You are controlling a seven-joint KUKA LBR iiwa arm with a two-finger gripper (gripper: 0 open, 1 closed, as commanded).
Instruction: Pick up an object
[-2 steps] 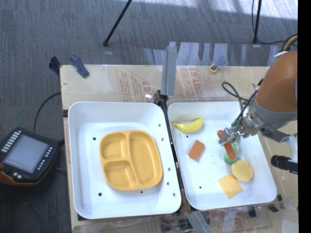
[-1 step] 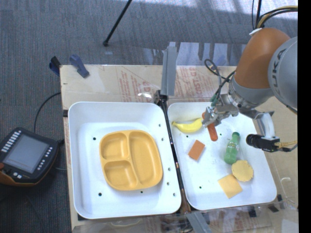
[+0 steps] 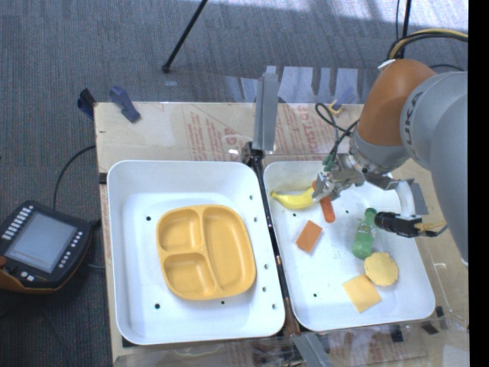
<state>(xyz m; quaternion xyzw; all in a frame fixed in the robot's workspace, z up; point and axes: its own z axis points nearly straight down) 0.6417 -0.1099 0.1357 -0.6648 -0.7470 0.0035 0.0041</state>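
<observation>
Yellow banana (image 3: 294, 198) lies at the far left of the right bin (image 3: 424, 297), just beside my pincer (image 3: 325, 188); whether the pincer is wide or narrow I cannot tell. I should settle squarely over it, clear of the orange carrot (image 3: 328, 210).

Bright, even light – daylight patches fall across carpet (image 3: 92, 44) at top. White bins (image 3: 134, 182) slightly washed out, shadows soft. Focus mildly soft throughout – no marked edge distortion.

yellow tray (image 3: 205, 251), yellow banana (image 3: 293, 198), green bottle (image 3: 364, 236), white bins (image 3: 137, 205).
</observation>
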